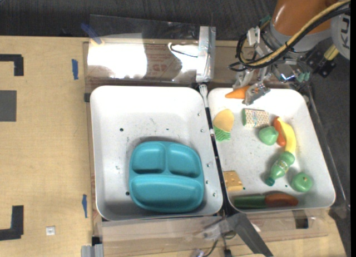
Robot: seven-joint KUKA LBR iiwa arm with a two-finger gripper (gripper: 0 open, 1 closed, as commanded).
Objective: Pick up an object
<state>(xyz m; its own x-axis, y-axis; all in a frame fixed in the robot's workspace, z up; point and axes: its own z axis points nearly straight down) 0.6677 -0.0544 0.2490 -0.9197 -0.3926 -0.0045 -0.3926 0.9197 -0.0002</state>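
Observation:
My gripper (pixel 255 90) hangs over the far edge of the right bin (pixel 320 156), below the orange wrist and its cables. A small orange carrot (pixel 236 93) lies right beside it on the left, touching or nearly touching it. Just in front of the gripper sits a small patterned box (pixel 256 117). Further in are a yellow and green piece (pixel 223 123), a green round fruit (pixel 267 135), a yellow banana (pixel 288 137), a green bottle (pixel 278 168) and a green apple (pixel 302 182).
The left bin (pixel 111 111) holds a teal divided plate (pixel 166 177). A tan cracker (pixel 232 181) and a long green and red piece (pixel 264 199) lie along the right bin's near edge. A clear plastic sheet (pixel 144 55) stands behind the left bin.

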